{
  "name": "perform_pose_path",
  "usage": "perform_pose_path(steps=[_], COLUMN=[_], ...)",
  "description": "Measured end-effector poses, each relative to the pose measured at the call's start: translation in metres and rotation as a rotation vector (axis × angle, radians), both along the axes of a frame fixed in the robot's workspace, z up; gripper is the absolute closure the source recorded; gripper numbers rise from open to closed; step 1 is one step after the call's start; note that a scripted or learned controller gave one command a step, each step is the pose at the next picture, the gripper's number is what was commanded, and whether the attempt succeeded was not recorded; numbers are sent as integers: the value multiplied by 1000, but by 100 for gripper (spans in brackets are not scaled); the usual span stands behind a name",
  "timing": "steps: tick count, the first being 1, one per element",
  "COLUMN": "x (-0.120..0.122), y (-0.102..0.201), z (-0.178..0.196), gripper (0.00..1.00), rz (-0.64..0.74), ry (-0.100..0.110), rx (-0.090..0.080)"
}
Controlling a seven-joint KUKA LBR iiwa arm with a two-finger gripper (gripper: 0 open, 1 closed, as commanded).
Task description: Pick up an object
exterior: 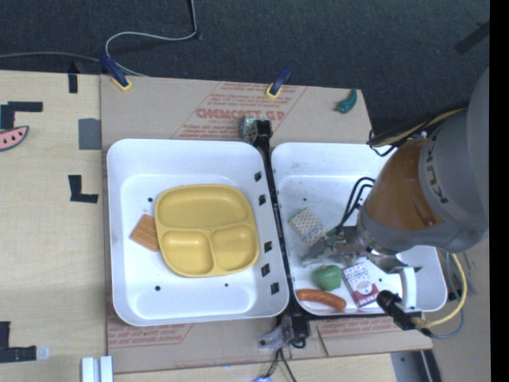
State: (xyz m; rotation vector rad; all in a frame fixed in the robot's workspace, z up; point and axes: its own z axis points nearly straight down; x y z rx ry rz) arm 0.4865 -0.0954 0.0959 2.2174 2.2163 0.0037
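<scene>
End effector (338, 241) hangs low in the right bin (318, 173), opening cannot be told; it should descend straight onto the green object (326, 277), avoiding the sausage (321, 298).

A dark carpet (318, 22) fills the top of the frame, with a thin cable (159, 34) looping across it at upper left. Below it a pale wood bench (48, 237) runs down the left side, marked with black tape (78, 188). A cardboard sheet (231, 114) with red print lies on the bench at centre, held by two yellow-and-blue clamps (118, 76) at its top edge.
</scene>
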Motion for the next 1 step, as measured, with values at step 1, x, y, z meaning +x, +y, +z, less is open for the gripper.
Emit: perform_pose_path(steps=[1], x=[34], y=[-3], z=[-10], gripper=[0], rz=[1], ry=[7], rx=[4])
